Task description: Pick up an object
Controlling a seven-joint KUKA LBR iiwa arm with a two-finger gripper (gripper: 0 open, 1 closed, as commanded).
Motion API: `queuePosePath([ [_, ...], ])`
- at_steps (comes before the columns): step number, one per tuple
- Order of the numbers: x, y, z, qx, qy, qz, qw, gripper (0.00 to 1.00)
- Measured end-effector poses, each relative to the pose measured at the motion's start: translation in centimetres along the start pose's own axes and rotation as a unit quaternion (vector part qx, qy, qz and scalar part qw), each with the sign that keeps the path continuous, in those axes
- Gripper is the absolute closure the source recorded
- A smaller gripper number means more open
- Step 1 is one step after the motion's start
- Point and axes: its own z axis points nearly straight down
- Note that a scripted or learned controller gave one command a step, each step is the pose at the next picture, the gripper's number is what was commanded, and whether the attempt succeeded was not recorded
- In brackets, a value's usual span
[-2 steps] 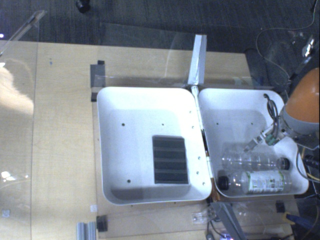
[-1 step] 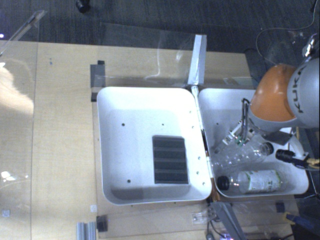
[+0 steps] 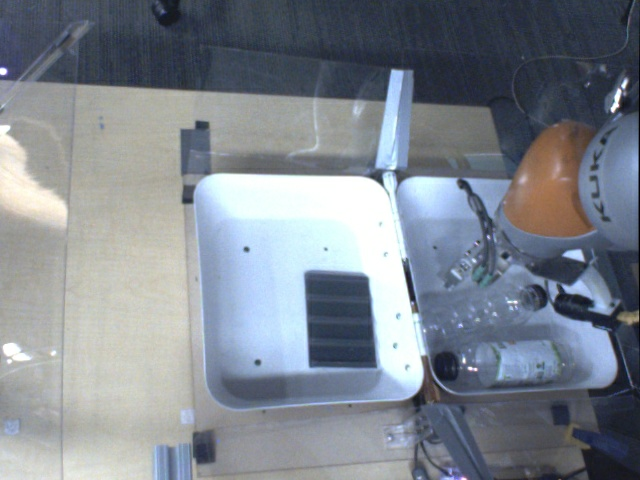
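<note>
A dark ribbed rectangular pad lies flat in the left bin, toward its front right. In the right bin, a clear plastic bottle with a black cap and pale label lies on its side along the front wall. Behind it lie clear plastic items and a small clear bottle with a dark cap. My gripper hangs low in the middle of the right bin, just behind the clear items, below the orange band. Glare and cables hide its tips.
A metal divider strip rises behind the seam between the bins. Cables trail at the right bin's right wall. A transparent panel covers the bench on the left.
</note>
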Motion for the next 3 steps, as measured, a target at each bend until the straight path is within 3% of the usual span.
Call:
queuePosePath([
  [1, -2.8, 8.8, -8.4, 0.004, 0.004, 0.048, 0.9988, 1.0],
  [2, -2.8, 8.8, -8.4, 0.005, 0.004, 0.048, 0.9988, 0.0],
  [3, -4.5, 2.0, -5.8, 0.007, 0.004, 0.178, 0.984, 0.0],
])
